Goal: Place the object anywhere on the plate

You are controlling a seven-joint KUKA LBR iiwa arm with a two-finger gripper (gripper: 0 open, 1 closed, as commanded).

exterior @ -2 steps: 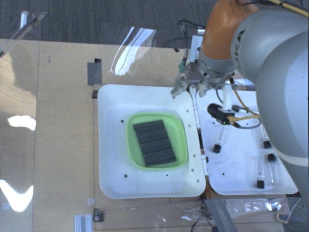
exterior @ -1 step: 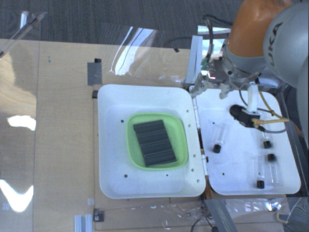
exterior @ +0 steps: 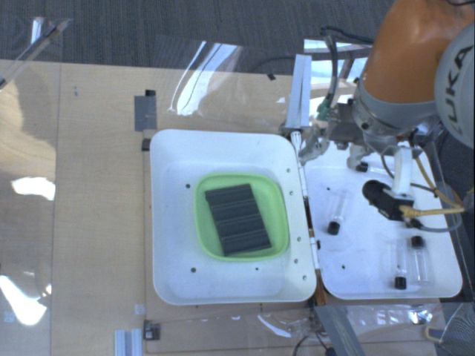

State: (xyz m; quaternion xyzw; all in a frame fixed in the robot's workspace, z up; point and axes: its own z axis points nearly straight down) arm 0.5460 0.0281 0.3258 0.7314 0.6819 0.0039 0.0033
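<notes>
A square green plate (exterior: 241, 215) sits in the middle of the left white bin (exterior: 171, 221). A dark grey ridged block (exterior: 237, 219) lies flat on the plate, slightly turned. My gripper (exterior: 312, 144) hangs over the far left corner of the right bin (exterior: 371, 284), close to the wall between the two bins. It is well apart from the block and the plate. I see nothing held in it.
In the right bin lie a clear vial with a black cap (exterior: 337, 212) and two more clear vials (exterior: 410, 264) near the front right. A grey upright post (exterior: 300, 93) stands behind the bins. The bench around them is bare wood.
</notes>
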